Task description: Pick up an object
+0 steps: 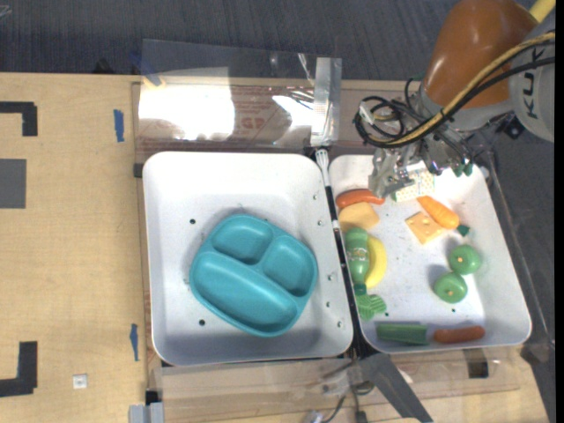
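The worktop (62, 236) was seen from above, with two white bins set side by side on it. The left bin (167, 183) was nearer the middle of the worktop, and a big teal tray (254, 273) with three parts was laid in it. The right bin (493, 236) was at the right edge of the worktop, and small toy foods were spread in it.

The grey and orange arm (480, 33) was reached in over the far right corner of the worktop. The tool (397, 173) was hung low over the far side of the right bin, close above the toys. Whether it was spread or pressed together could not be told, because wires and shine were in the way.

Near the left wall of the right bin, a yellow banana (377, 263) was laid beside a green toy (356, 243). An orange carrot (438, 211) and a cheese wedge (423, 228) were placed just beside the tool. Two green apples (458, 271) were set toward the right wall. A green pickle (401, 331) and a red sausage (458, 333) were laid along the near wall.

Nothing was seen lifted. It was judged that the pick was not yet done: one toy was left to be pinched and raised.
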